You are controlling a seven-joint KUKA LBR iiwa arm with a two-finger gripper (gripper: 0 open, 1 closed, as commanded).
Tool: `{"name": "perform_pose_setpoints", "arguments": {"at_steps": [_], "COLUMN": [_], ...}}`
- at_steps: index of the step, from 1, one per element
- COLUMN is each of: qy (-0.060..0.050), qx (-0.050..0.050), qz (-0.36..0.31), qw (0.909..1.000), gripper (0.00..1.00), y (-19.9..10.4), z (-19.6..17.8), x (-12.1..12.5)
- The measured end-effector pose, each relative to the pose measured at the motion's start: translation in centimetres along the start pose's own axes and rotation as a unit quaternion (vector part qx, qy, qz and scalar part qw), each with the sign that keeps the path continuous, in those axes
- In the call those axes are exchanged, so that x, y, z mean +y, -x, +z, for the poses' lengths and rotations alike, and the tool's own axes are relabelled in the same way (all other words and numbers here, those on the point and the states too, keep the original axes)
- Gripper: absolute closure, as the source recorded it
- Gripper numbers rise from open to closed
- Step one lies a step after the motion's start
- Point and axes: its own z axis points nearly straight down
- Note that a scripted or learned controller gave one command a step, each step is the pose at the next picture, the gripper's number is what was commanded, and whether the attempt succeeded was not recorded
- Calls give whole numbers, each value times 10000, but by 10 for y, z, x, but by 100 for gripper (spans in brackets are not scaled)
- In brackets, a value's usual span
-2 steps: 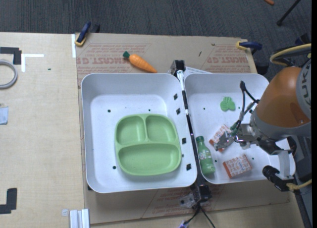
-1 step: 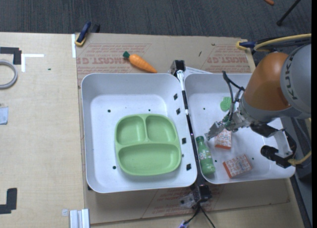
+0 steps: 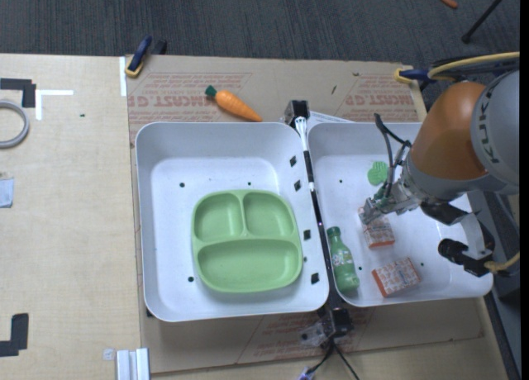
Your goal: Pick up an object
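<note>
Two shallow white plastic bins sit side by side on the counter (image 3: 66, 230), which is pale wood with a sheet of brown cardboard under the bins. The left bin (image 3: 157, 205) holds a smooth, light green divided plate (image 3: 246, 241) with three compartments and rounded corners. The right bin (image 3: 347, 172) holds a small green bottle (image 3: 341, 259) lying along its left wall, a flat orange-and-white packet (image 3: 397, 276) near the front, a second small orange-and-white packet (image 3: 379, 235), and a round green piece (image 3: 378, 174) toward the back. The fingers (image 3: 378, 210) hang low over the right bin, directly above and just behind the second packet; how far apart they stand cannot be told, and no object is seen between them. A plastic carrot (image 3: 235, 104) lies on the cardboard behind the left bin.
</note>
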Motion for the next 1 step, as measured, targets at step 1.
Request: {"name": "perform_pose_setpoints", "arguments": {"at_steps": [1], "qy": [0], "qx": [0], "qz": [-2], "qw": [10000], "gripper": [0], "y": [0], "z": [0], "x": [0]}}
